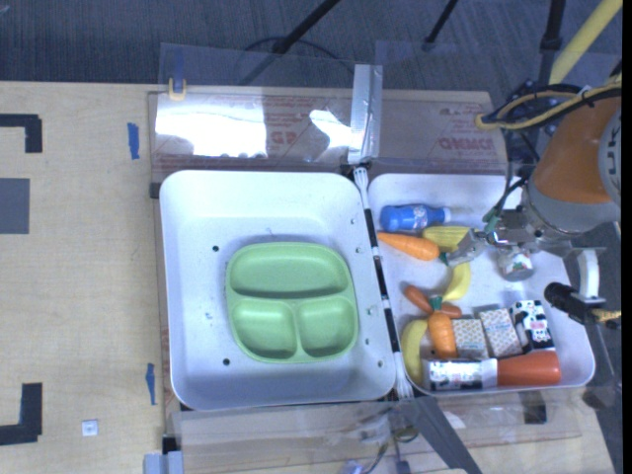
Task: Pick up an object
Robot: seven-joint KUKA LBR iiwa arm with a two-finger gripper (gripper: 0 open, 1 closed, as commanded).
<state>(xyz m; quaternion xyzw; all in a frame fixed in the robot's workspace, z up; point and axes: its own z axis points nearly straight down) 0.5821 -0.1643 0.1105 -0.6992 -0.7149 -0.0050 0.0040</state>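
My gripper (pixel 494 239) hangs over the upper right part of the right bin (pixel 583 363), just right of a yellow toy (pixel 446 235). I see nothing held in it. Below and left of it lie a blue bottle (pixel 413 215), a long carrot (pixel 408 247), a banana (pixel 456 282) and a small carrot (pixel 441 332). Along the bin's front are two patterned blocks (pixel 484 335), a black-and-white toy (pixel 533 322), a red-orange cylinder (pixel 529 367) and a silver can (pixel 461 373).
The left bin (pixel 188 215) holds a green divided plate (pixel 291 299). A clear plastic wall (pixel 257 117) stands behind both bins. Cables and the arm's orange-banded wrist (pixel 583 166) crowd the right side. Bare wooden bench (pixel 69 294) lies to the left.
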